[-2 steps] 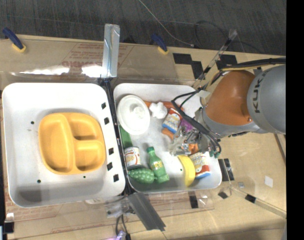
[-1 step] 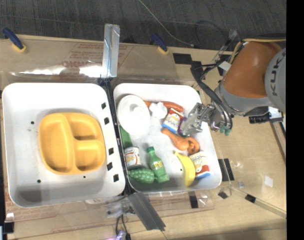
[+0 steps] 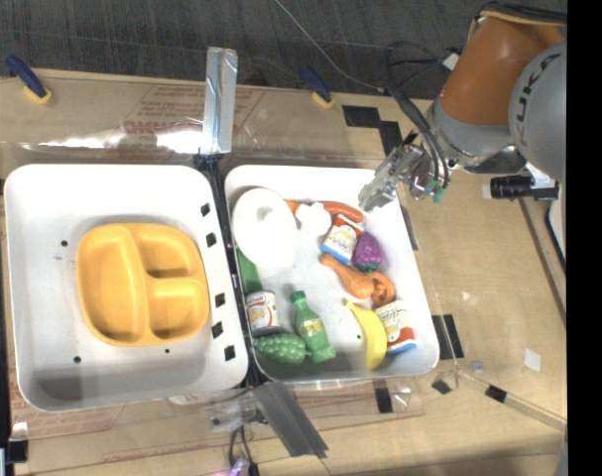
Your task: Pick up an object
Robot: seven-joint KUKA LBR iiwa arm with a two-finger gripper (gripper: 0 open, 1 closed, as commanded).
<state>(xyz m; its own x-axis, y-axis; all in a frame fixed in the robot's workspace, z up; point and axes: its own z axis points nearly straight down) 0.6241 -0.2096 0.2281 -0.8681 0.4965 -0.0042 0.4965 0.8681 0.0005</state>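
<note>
My gripper [image 3: 382, 188] hangs over the far right corner of the right bin [image 3: 420, 296], and nothing shows between its fingers. Below it in that bin lie a white plate [image 3: 264, 228], an orange carrot-like piece [image 3: 332, 209], a small can [image 3: 341, 239], purple grapes [image 3: 368, 252], an orange chicken leg [image 3: 360, 282], a banana [image 3: 372, 335], another can [image 3: 395, 323], a green bottle [image 3: 309, 329], green grapes [image 3: 283, 347] and a jar [image 3: 262, 311]. The nearest items, the carrot piece and the small can, sit just left and below the gripper.
The left bin [image 3: 28, 266] holds a yellow divided tray [image 3: 142, 282]. A silver taped post [image 3: 219, 102] stands at the far edge between the bins. Cables [image 3: 410, 77] run behind the arm's wrist at the upper right. Bare bench lies to the right of the right bin.
</note>
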